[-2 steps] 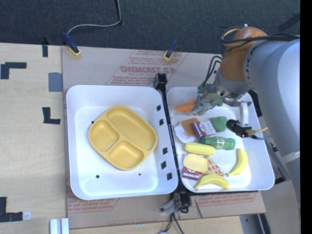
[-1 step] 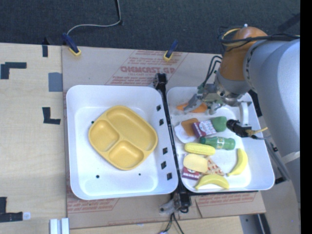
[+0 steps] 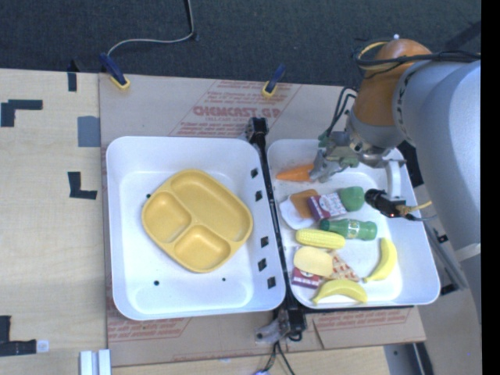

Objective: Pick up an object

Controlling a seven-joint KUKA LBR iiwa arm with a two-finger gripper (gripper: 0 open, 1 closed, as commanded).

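Two white bins sit side by side on the desk, split by a black clip-studded divider. The left bin carries a yellow compartment tray, turned at a slant, with bare white floor on every side of it, widest toward 6 o'clock.

The right bin is crowded. An orange carrot lies at 12 o'clock of the pile, close to the divider and near the far wall. Below it are a brown piece and a small red-and-white packet, with a green round thing at their 3 o'clock. A green bottle lies across the middle, a corn cob just beside it at 8 o'clock. Further toward 6 o'clock a pale yellow-and-red sandwich-like piece rests against a pizza-like slice. One banana lies along the near wall, another curves near the right wall at 4 o'clock. Free floor here is a thin strip along the near and right walls.

The jaws hang over the far end of the right bin, at the carrot's thick end; whether they touch it I cannot tell, and whether they are spread or pressed together is unclear. The grey arm with its orange band covers the bin's 2 o'clock corner.
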